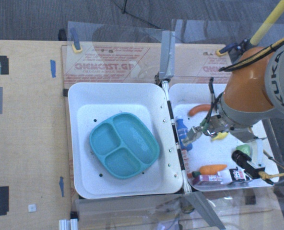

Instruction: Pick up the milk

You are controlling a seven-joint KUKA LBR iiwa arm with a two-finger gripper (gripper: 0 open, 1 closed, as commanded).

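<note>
The milk looks like the small white and red carton [213, 178] lying on its side against the front wall of the right bin [207, 99]. My gripper [198, 131] hangs over the left middle of that bin, close beside a blue bottle [182, 130] and well behind the carton. Nothing shows held in it. The grey wrist with its orange band [247, 87] covers the bin's back right part.
The right bin also holds two orange carrot-like pieces [199, 109] [213, 168], a yellow piece [220, 136], a green piece [243, 150] and a black and white item [239, 174]. A teal divided plate [124, 144] lies in the left bin [84, 104].
</note>
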